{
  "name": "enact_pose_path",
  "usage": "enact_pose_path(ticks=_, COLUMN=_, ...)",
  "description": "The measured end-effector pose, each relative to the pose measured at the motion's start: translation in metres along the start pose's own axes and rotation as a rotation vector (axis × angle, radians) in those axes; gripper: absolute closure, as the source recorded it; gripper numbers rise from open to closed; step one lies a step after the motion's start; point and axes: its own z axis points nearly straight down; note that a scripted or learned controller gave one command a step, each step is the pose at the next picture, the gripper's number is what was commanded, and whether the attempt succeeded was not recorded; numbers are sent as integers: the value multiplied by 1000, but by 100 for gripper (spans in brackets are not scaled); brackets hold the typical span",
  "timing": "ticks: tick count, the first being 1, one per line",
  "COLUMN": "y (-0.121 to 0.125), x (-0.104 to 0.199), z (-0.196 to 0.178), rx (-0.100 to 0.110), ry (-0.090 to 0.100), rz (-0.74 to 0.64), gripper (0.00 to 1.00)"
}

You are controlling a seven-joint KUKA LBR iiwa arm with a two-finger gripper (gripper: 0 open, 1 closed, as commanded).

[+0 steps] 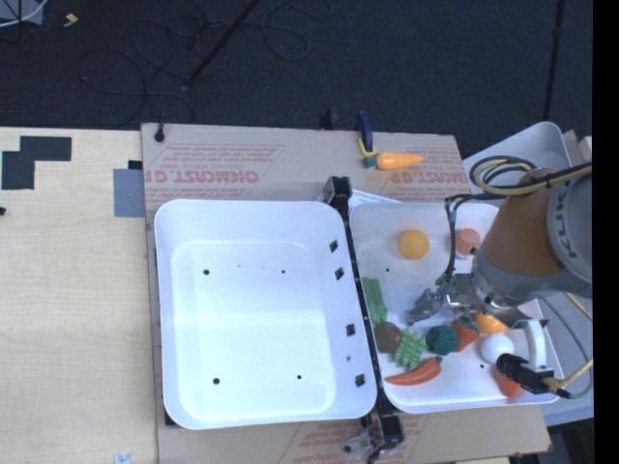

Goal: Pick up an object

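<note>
The gripper [432, 304] hangs low in the right bin [387, 222], just above a pile of toys. I cannot tell what it has hold of. A dark green toy [443, 338] lies just below it, and an orange ball [413, 245] sits farther up.

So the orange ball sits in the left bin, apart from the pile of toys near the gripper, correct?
Not quite. The orange ball sits in the right bin, not the left one, as the camera view shows. The rest holds: it lies apart from the pile of toys near the gripper.
</note>
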Motion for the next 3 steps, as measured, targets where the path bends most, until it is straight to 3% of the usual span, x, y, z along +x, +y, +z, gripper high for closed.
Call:
enact_pose_path(ticks=1, y=66, x=-36, z=-1, rx=-7, ry=-3, rz=-4, gripper=0)
enact_pose_path(ticks=2, y=107, x=-66, z=-42, rx=-6, ry=-2, rz=-4, gripper=0)
enact_pose_path(ticks=3, y=105, x=-46, z=-2, rx=-1, ry=-5, rz=0, gripper=0)
